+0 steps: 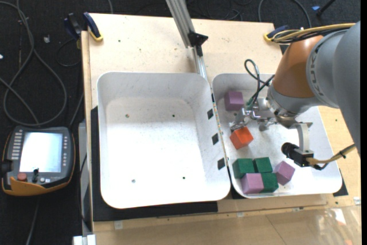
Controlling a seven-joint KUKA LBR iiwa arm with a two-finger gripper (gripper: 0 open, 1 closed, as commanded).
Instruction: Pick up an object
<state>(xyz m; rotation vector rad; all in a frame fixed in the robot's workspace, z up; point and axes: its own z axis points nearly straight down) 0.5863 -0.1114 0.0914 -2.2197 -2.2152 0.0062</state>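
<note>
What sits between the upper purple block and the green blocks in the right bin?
The orange block lies between the purple block and the green blocks, seen in the camera view.

Two shallow white plastic bins side by side on a pale wooden bench. In the right bin: small purple cube at back, orange cube in middle, green and purple blocks bunched at front.

- Left bin: floor bare, open to entry from above.
- Right bin: arm covers its upper right.
- Orange block and purple block crowd the centre-left.
- Green blocks and two purple blocks fill the lower edge.
- Slanted metal pole crosses above the bins' shared wall.
</note>
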